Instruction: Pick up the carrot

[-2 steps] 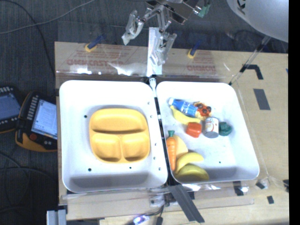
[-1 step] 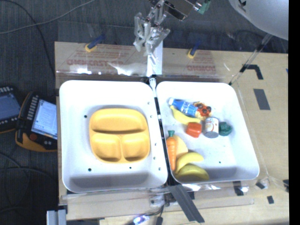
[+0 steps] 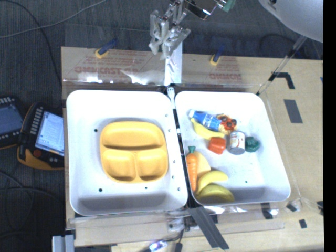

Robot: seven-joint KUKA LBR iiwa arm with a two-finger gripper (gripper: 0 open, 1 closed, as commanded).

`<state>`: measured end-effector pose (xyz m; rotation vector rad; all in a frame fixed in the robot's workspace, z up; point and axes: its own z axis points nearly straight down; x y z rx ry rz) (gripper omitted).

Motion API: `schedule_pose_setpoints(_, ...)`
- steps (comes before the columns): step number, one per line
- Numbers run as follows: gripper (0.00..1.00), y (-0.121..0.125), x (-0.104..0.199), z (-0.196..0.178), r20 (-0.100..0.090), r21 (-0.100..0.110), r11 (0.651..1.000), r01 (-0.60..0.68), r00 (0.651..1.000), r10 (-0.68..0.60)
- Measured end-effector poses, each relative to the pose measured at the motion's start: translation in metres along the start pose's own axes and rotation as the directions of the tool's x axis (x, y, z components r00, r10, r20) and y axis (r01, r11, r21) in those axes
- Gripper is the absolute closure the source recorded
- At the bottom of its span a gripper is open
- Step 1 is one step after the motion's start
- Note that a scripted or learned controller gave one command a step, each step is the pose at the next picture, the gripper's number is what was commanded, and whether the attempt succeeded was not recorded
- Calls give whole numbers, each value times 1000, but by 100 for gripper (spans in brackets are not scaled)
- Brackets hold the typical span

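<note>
Carrot [image 3: 192, 168]: lies in the right bin [image 3: 273, 156], hard against its left wall, leafy end toward the far side, tip toward the near side; just beside a yellow banana [image 3: 212, 186] on its right.
Tool [image 3: 166, 35]: raised beyond the far edge of both bins, above the seam between them, well apart from the carrot; nothing shows between its fingers, and whether they stand apart or together I cannot tell.
Left bin [image 3: 84, 140]: holds a yellow divided tray [image 3: 134, 150].
Done: by the look of it, nothing yet; the carrot is untouched.
Left: bring the tool toward the near side, over the carrot, lower, grip, lift.
Risk: the bin wall and the banana crowd the carrot on both sides.
</note>
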<state>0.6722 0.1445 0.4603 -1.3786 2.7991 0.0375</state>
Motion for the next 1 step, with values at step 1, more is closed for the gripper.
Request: schedule_pose_setpoints(1,100,0,-2,-9,7,-3,1000,0,1000,0)
